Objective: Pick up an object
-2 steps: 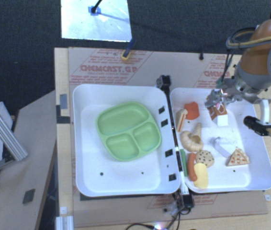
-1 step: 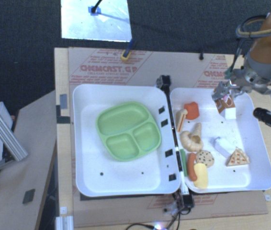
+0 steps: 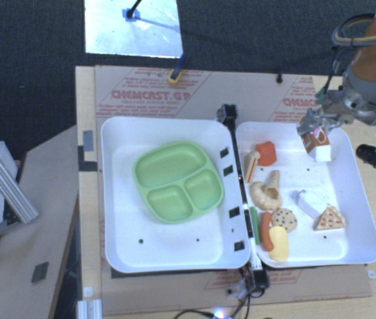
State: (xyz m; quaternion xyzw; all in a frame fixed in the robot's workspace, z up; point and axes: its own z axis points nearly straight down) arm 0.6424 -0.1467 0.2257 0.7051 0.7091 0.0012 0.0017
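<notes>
Upper right of the frame, your gripper (image 3: 315,133) hangs over the right bin (image 3: 357,178), jaws clamped on a small milk carton (image 3: 318,143).

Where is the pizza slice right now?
The pizza slice lies in the right bin, toward its near right part, just right of the cookie.

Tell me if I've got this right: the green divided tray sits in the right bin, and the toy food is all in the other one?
Not quite. The camera view shows the green divided tray in the left bin, not the right. The toy food, such as the croissant and pizza slice, lies in the right bin.
</notes>
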